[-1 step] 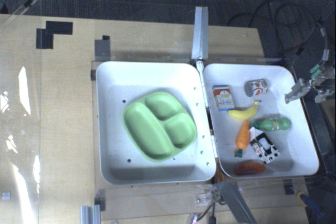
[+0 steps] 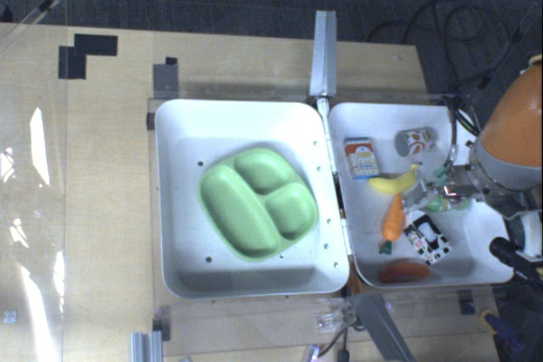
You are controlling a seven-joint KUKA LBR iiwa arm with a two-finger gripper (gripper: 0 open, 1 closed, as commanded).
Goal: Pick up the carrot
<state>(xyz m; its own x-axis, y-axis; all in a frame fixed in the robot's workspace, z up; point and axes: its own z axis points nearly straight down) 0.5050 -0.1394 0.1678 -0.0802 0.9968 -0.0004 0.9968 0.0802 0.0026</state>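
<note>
pale wooden bench (image 2: pixel 85 208) fills most of the frame, with dark carpet across the top and black cables looping at the upper right. two shallow white bins sit side by side at centre: the left bin (image 2: pixel 182 267) holds a green divided plate (image 2: pixel 257 201) with three compartments, and the right bin (image 2: pixel 479 263) holds the small items. a little carton (image 2: pixel 361 158) with a red and white label lies near the right bin's upper left; its print is too small to read. a small can (image 2: pixel 414 142) lies on its side to the right of it, its label also unreadable. a yellow banana (image 2: pixel 394 181) lies below the carton, and the carrot (image 2: pixel 393 219) lies just below the banana, orange, with its green end pointing to the lower left. a black and white patterned object (image 2: pixel 427 238) lies right beside the carrot, and a reddish-brown item (image 2: pixel 404 271) rests by the bin's lower wall. the arm's orange band (image 2: pixel 516 123) is cut off by the right edge. the gripper (image 2: pixel 443 195) reaches in from the right, close to the banana's tip and above the patterned object, but its tip blurs into clutter, so i cannot tell how it is set or whether it touches anything.
</note>
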